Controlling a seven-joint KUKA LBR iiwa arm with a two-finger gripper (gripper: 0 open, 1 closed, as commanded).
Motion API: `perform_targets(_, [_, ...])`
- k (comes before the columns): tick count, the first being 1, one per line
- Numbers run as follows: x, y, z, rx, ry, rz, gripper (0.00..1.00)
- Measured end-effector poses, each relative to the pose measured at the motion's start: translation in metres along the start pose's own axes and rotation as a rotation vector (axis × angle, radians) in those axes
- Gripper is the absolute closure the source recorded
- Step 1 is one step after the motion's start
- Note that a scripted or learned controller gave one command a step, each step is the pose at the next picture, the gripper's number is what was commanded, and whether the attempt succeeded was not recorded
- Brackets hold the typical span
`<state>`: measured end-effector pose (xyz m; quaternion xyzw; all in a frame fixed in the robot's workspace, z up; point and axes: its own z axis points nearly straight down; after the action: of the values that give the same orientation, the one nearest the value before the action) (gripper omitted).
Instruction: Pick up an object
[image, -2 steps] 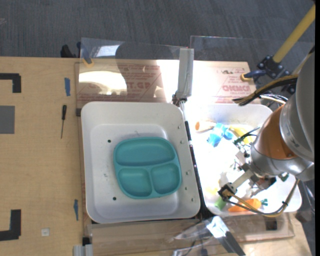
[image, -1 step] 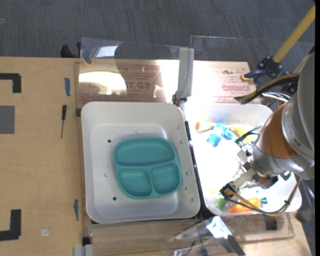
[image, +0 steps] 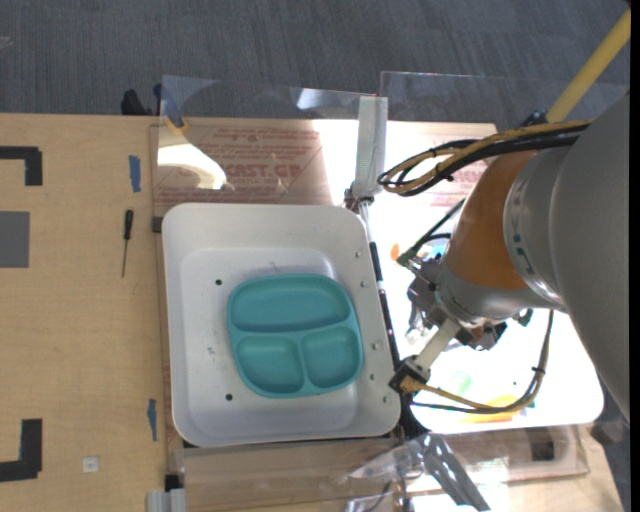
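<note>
Grey carpet runs along the top of the camera view, behind a pale wooden worktop (image: 70, 330) that carries black corner marks, strips of blue tape and a small dark screwdriver (image: 126, 238) lying near its left part. Clear plastic guards rise at the far edge, and one more lies at the near edge.

Two shallow white bins sit side by side. The left bin (image: 190, 250) is plainly lit and holds a teal divided plate (image: 293, 333), which lies flat at the bin's middle with one long compartment toward the far edge and two smaller ones toward the near edge.

The right bin (image: 570, 395) is washed out by glare (its floor reads as almost pure white), and much of it is covered by the arm (image: 545, 215), whose grey body and orange band fill the right side. Small coloured things, orange and green, lie near that bin's near edge, too blurred and overexposed to name.

The gripper (image: 445, 325) hangs over the right bin close to the wall shared by the bins, among black cables and a pale link ending in a dark tip near the left bin's near right corner. Whether it is apart or together I cannot tell, since glare and the wrist hide it.
</note>
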<state>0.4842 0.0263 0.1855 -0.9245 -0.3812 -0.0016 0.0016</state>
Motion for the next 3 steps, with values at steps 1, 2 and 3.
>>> perform_targets(1, [0.004, -0.010, -0.024, -0.002, -0.004, -0.266, 1.00])
perform_targets(2, [0.040, -0.047, -0.054, 0.000, -0.003, -0.244, 1.00])
perform_targets(3, [0.025, -0.031, -0.076, -0.003, -0.004, -0.624, 1.00])
